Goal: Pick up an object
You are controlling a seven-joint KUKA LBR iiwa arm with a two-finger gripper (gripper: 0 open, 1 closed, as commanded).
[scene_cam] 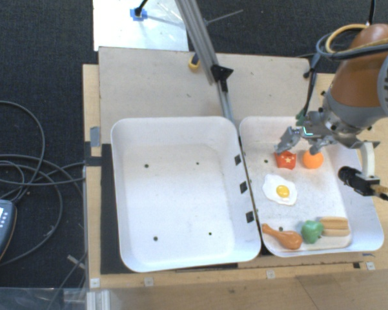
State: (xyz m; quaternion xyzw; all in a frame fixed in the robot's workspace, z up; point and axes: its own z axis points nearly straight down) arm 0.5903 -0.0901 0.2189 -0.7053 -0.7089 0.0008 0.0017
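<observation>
The right bin holds several toy foods. A red strawberry-like piece and an orange ball lie side by side near its far end. My gripper hovers just above and between these two, open, one fingertip over the red piece and the other over the orange ball. Nothing sits between the fingers. Closer to the front lie a fried egg, a brown drumstick, a green pepper and a hot dog.
The left bin sits beside the right one, their rims meeting at a ridge with black clips. A slanted metal pole crosses the back of the bench. A black fitting sticks out at the right bin's edge.
</observation>
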